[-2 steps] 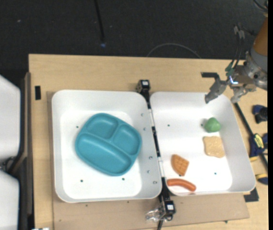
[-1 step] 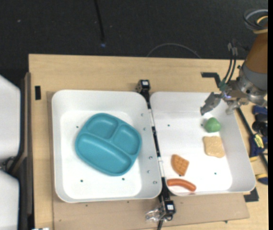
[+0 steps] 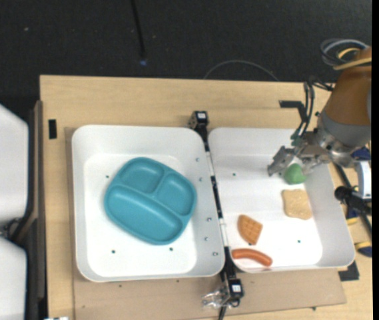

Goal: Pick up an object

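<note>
Two shallow white bins sit side by side on a pale wooden bench (image 3: pixel 142 99), and the right bin (image 3: pixel 242 145) serves here as the landmark. Just to its left, touching along the shared edge, lies the left bin (image 3: pixel 89 145), which holds a teal divided plate (image 3: pixel 150 200) tilted at an angle near its middle. Inside the right bin, toward its upper right part, a small green object (image 3: pixel 296 174) rests on the floor. The gripper (image 3: pixel 289 162) hangs over that same part of the bin, its dark fingers (image 3: pixel 277 163) splayed apart, with the green object directly beside and partly under them; whether the fingers actually touch or enclose it cannot be told from this slant. Below the green object, near the bin's right wall, lies a tan piece of bread-like food (image 3: pixel 298 204). Toward the bin's lower middle sits an orange waffle-patterned piece (image 3: pixel 250 229), and just beneath that, near the bin's front rim, a red-orange sausage (image 3: pixel 251 257) lies flat. The grey arm (image 3: pixel 346 105) with its orange band rises beyond the bin's upper right corner.
</note>
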Available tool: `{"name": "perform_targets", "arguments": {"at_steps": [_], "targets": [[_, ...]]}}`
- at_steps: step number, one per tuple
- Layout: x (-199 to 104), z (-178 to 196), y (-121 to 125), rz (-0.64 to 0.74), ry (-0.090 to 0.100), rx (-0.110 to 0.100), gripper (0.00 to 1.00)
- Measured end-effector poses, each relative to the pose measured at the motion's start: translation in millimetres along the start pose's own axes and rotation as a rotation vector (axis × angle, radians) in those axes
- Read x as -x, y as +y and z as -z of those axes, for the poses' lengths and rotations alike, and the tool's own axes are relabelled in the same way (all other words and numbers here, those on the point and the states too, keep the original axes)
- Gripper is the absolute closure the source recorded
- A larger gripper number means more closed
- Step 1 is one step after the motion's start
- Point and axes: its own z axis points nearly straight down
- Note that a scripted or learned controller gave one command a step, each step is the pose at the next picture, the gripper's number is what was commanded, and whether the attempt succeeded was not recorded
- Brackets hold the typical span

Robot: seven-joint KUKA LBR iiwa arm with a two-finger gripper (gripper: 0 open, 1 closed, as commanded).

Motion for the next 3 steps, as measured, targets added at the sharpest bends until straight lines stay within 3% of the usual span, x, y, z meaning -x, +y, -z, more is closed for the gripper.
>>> {"name": "perform_targets", "arguments": {"at_steps": [1, 2, 3], "targets": [[-3, -62, -5, -0.001, 0.000, 0.000, 0.00], [-2, -46, -2, -0.002, 0.001, 0.009, 1.00], [-1, 19, 1, 0.006, 0.000, 0.013, 1.00]]}}
